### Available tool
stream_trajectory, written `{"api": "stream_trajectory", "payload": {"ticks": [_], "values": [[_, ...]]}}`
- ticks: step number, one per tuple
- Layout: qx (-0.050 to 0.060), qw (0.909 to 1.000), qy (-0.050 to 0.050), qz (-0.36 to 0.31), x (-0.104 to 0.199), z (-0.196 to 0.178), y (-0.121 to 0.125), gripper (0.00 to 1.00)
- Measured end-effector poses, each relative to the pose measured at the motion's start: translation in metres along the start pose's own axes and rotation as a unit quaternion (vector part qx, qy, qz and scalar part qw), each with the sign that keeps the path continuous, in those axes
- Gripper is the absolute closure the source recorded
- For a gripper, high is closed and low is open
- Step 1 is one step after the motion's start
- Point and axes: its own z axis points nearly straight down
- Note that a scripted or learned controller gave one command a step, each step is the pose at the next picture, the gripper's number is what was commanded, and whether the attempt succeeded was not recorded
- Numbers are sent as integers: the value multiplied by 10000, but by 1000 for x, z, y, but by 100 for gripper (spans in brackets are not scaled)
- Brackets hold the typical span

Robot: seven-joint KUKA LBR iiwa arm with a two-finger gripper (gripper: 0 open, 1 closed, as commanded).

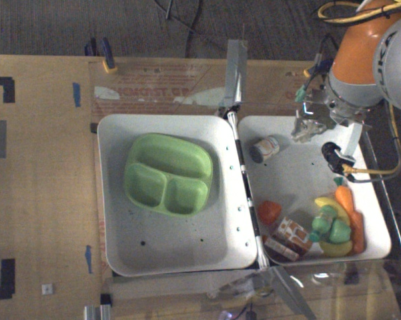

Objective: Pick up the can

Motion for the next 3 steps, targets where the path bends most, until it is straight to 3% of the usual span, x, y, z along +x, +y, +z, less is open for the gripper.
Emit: {"api": "stream_trajectory", "payload": {"ticks": [1,2,3], "values": [[5,10000,-1,-2,0,0,0,0],[5,9999,5,170,3,94,11,0],[-56,9970,13,768,-34,111,-77,0]]}}
